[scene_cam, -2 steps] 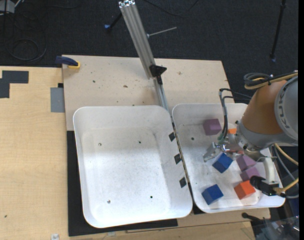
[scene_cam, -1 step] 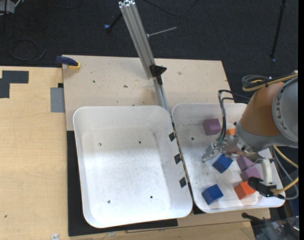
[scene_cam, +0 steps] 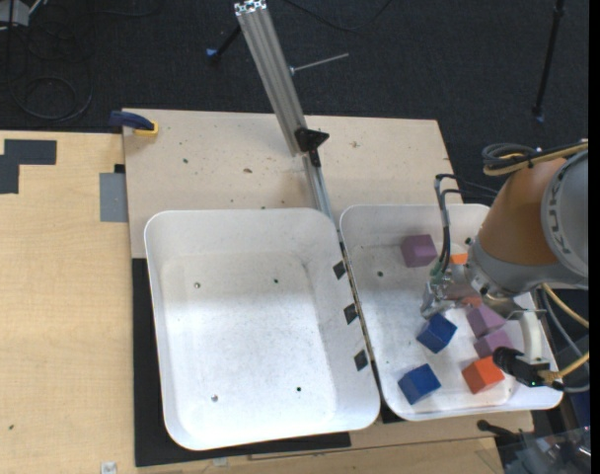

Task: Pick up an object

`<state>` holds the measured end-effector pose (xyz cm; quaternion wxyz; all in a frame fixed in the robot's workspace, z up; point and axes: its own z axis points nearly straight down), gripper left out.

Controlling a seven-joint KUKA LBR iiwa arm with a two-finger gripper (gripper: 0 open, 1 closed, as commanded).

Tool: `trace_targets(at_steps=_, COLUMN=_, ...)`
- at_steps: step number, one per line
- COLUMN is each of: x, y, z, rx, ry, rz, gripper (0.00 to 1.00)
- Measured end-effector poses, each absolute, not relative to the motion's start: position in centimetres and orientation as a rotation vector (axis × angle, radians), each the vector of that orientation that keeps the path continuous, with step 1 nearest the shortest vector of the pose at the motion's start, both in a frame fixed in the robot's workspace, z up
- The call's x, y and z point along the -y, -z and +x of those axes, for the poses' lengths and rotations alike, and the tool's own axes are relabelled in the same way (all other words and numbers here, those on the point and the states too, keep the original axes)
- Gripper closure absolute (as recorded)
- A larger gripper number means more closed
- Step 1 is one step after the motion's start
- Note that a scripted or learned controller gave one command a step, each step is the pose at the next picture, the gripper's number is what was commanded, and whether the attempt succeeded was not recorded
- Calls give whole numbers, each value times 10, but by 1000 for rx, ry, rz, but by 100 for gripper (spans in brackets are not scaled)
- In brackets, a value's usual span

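Your gripper (scene_cam: 440, 302) sits low in the right bin (scene_cam: 379, 363), directly over the upper blue cube (scene_cam: 437, 333), which lies mid-bin, tilted on a corner. Whether the fingers are wide, narrow or on the cube cannot be told from this slant, so treat nothing as held. To do the pick well, centre the fingers across two flat faces of that blue cube, not its corners, and go straight down before closing; the purple blocks (scene_cam: 486, 326) sit just beside it on the arm side and could catch a finger. Other candidates: a second blue cube (scene_cam: 418, 382) near the front rim, an orange cube (scene_cam: 483, 374) beside it, a purple cube (scene_cam: 417, 250) farther back. The arm reaches in from the right, orange band (scene_cam: 517, 215) above the wrist, wrist pitched down into the bin. The left bin (scene_cam: 162, 265) lies alongside on the worktop (scene_cam: 231, 156).
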<state>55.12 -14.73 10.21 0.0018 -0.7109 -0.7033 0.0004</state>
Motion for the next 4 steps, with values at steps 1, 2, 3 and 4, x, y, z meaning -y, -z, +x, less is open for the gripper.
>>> trace_targets(at_steps=1, x=149, y=-164, z=557, rx=2227, ry=3, rz=-2220, gripper=100)
trace_targets(at_steps=2, x=151, y=-206, z=559, rx=2224, ry=2, rz=-2222, gripper=100)
trace_targets(at_steps=3, x=154, y=-269, z=556, rx=2226, ry=3, rz=-2222, gripper=100)
trace_targets(at_steps=4, x=107, y=-272, z=558, rx=2224, ry=0, rz=-2215, gripper=100)
